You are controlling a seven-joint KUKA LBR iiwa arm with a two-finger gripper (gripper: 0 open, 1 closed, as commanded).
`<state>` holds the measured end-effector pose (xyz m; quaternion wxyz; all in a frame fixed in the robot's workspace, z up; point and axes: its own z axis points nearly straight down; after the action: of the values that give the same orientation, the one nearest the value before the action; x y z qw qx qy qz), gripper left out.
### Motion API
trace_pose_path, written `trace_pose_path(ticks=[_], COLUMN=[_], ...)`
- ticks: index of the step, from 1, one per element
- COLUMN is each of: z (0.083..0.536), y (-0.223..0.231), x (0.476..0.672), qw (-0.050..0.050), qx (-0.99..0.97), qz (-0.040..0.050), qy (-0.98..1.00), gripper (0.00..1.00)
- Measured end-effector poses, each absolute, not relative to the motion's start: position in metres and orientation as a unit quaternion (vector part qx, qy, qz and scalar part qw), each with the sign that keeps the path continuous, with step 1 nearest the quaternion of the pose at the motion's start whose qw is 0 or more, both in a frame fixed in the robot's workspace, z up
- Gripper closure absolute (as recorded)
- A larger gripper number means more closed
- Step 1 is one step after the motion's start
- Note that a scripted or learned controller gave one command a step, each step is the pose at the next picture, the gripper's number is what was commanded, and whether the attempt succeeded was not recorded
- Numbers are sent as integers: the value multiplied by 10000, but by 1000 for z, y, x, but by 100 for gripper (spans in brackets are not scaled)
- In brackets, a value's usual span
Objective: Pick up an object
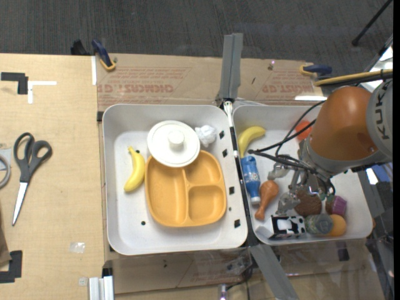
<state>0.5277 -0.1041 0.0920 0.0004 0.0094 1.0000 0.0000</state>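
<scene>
hovering tool (299, 195) over right bin (356, 230) | grip state unclear | cardboard-covered bench (56, 167) | dark floor (156, 11)

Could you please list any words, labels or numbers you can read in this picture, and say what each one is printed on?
"KU": large dark letters on the grey arm housing at the right edge, cut off by the frame.
Red print on the cardboard sheet behind the bins: upside down and too blurred to read with certainty.
Label on the blue bottle in the right bin: too small to read.
</scene>
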Motion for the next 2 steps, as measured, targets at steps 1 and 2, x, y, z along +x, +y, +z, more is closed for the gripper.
trace_pose_path(ticks=[1,2], z=[99,92], y=[-126,-104], x=[614,546], qw=[33,3], qx=[233,1002], qz=[-3,2], qy=[9997,9950], gripper=[0,0])
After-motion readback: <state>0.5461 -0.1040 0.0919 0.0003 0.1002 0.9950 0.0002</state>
